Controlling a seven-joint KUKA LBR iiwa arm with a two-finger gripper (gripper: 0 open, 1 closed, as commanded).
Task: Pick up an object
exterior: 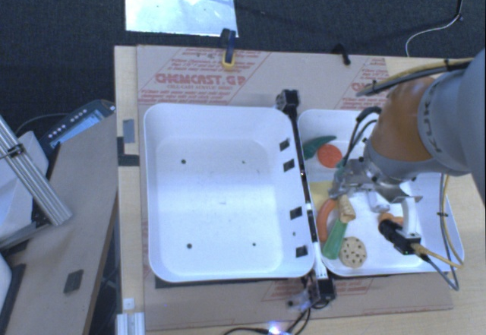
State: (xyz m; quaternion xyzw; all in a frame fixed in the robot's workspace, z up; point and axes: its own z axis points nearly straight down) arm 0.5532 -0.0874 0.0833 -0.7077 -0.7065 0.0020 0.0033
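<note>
Claw down in the right bin among the toy food, grip unclear.

The claw (348, 193) sits low in the right bin (433, 261), its metal tip at or just above a pale tan piece (347, 211) that may be a small toy food item; from this slant I cannot tell how wide the claw stands or whether anything is held. Just beside it lie an orange curved piece (326, 214), a green long piece (333, 241) and a round speckled cookie (352, 251). Farther up the bin are a green leaf-like piece (317, 145) and a red-orange round piece (329, 156). The grey arm (444, 124) with its orange band (399, 128) covers much of the bin's right half, and the arm is cut off at the right edge. The left bin (163, 124) stands alongside on the bench (197, 81).
</note>
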